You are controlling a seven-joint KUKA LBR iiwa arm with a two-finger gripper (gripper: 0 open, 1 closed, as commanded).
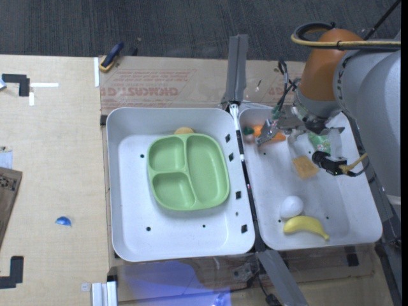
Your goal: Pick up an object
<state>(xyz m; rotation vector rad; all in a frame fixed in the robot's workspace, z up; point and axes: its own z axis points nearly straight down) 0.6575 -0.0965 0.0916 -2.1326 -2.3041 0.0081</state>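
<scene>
The claw [270, 133] was positioned low at the far end of the right bin [357, 215], near the divider between the two bins. Its fingers were lost in a cluster of dark hardware and cabling; how far they stood apart, and whether anything sat between them, could not be determined. A small orange object [257, 131] lay just beside the claw at its 9 o'clock, next to a small green item too indistinct to identify.

From the claw, the wrist rose toward 2 o'clock into the orange band [325, 65] and the grey arm body [376, 101], which covered the far right corner of the right bin.

Candidate items in the right bin:
- A tan, sponge-like block [305, 166] lay on the floor at 4 o'clock from the claw, near but apart from it.
- A white egg-shaped ball [292, 206] lay at 5 o'clock, well apart from the claw.
- A yellow banana [305, 225] lay just beyond the ball toward the near wall, almost touching it.

The left bin [127, 190] held a green three-compartment tray [189, 171], flat and slightly rotated. A small orange-yellow item [183, 131] showed at the tray's 12 o'clock edge, mostly hidden.

Outside the bins, a blue-and-yellow tool [113, 54] lay at the bench's far edge, and a small blue piece [62, 221] lay on the wooden surface at 9 o'clock from the left bin.
</scene>
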